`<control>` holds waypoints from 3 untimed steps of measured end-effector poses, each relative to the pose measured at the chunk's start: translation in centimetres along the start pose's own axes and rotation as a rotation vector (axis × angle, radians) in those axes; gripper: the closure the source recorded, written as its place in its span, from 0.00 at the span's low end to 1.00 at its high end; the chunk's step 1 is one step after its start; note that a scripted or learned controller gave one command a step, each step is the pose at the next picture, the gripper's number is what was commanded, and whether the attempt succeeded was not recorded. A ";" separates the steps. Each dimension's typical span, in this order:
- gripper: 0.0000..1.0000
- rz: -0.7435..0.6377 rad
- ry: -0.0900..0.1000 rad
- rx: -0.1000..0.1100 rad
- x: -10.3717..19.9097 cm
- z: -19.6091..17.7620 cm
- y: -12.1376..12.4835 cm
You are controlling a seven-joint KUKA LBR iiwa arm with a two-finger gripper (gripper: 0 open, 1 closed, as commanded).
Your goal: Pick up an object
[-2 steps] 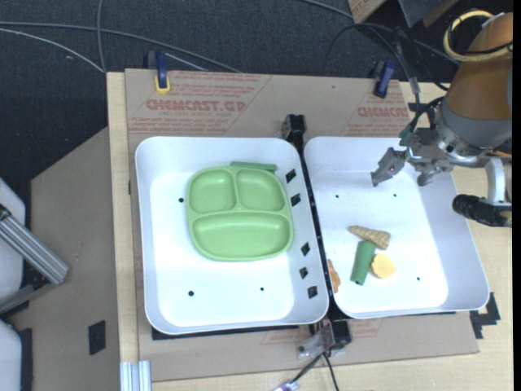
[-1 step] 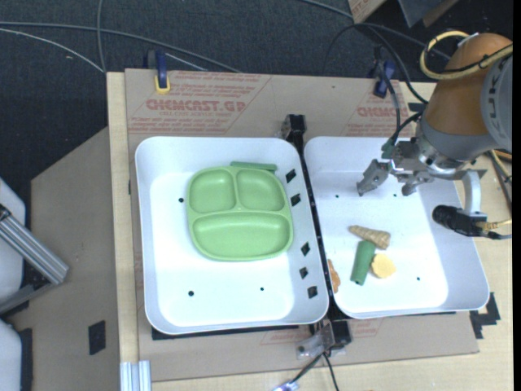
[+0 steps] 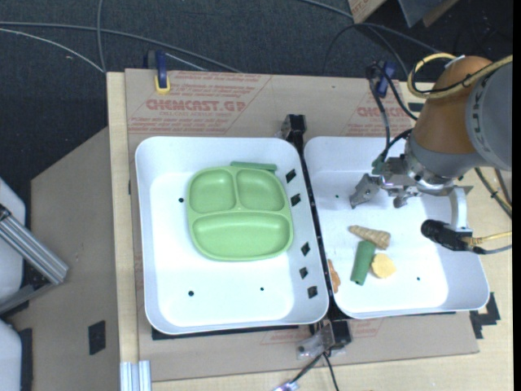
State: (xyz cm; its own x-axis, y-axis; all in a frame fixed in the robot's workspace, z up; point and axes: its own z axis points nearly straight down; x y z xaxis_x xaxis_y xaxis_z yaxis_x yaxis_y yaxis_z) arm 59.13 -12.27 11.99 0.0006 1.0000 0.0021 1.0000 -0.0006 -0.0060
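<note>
We see three small objects lying together in the right bin [image 3: 456, 296], below the fingers and a little toward the divider. The green cylinder [image 3: 361, 262] lies with its long axis nearly up-down in the view, its upper end tipped slightly away from the divider. Touching its upper end, the tan cone [image 3: 370, 235] lies nearly crosswise, the narrow tip pointing toward the divider and the wide end pointing away from it. Just beside the cylinder's lower half, on the side away from the divider, sits a small yellow piece [image 3: 383, 266].

Above these, the gripper [image 3: 381, 195] hangs over the upper part of the right bin. Its two fingers [image 3: 361, 194] are spread apart, one angled toward the divider, and we see nothing between them; they stand apart from the cone.

A thin orange sliver [image 3: 333, 277] lies along the right bin's edge beside the divider, below the fingers.

Across the divider, well apart from the fingers, the left bin [image 3: 163, 292] bears a green divided plate [image 3: 239, 215], with three compartments.
</note>
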 end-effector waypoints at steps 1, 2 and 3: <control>0.00 -0.001 0.000 -0.001 0.1 3.7 0.0; 1.00 0.000 0.000 -0.006 0.1 2.4 0.1; 1.00 -0.001 -0.003 -0.012 -0.4 -2.9 1.1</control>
State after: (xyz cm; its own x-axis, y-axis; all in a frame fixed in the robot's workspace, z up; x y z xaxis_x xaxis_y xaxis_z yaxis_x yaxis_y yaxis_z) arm 60.28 -12.70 14.89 -0.0007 1.0000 -0.0012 1.0000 0.0007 0.0058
